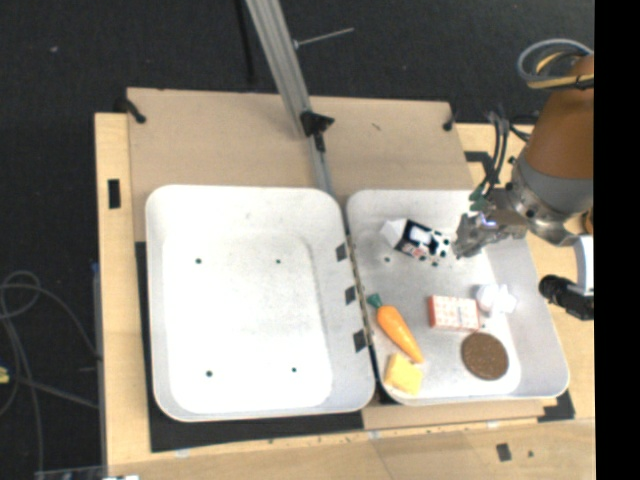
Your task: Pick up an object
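Note:
The right bin (530, 363) holds several small things. A black-and-white carton (415, 240) lies near its back. An orange carrot (398, 330) lies at the left, with a yellow block (402, 374) just in front of it. A pink-and-white box (456, 313), a small white object (494, 298) and a brown disc (485, 355) sit toward the right. My gripper (470, 240) hangs over the back right of this bin, just right of the carton. Nothing shows between its fingers.
The left bin (245, 298) is bare white with a few dark dots. A grey metal pole (285, 63) slants from the top down to the gap between the bins. The arm's grey and orange body (560, 158) fills the right side above the bench.

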`<action>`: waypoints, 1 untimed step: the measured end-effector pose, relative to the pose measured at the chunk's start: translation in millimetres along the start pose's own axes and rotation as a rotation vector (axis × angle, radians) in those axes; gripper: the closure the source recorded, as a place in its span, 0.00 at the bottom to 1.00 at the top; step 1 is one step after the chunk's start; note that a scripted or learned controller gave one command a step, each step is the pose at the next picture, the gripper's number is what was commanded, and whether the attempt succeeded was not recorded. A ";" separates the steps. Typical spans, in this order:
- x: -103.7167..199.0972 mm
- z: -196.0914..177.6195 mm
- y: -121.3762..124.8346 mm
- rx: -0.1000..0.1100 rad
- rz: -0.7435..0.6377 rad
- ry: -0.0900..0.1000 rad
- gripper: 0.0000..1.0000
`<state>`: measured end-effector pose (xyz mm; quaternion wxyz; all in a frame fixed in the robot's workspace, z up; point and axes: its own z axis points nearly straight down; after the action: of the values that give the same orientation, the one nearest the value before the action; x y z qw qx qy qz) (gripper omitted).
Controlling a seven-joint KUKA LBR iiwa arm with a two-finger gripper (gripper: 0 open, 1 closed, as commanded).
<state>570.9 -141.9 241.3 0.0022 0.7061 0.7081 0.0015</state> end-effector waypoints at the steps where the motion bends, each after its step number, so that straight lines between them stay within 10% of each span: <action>1: 55.5 -10.9 3.7 0.000 -0.005 0.002 1.00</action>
<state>574.3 -86.3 252.2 0.0015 0.7043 0.7099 0.0020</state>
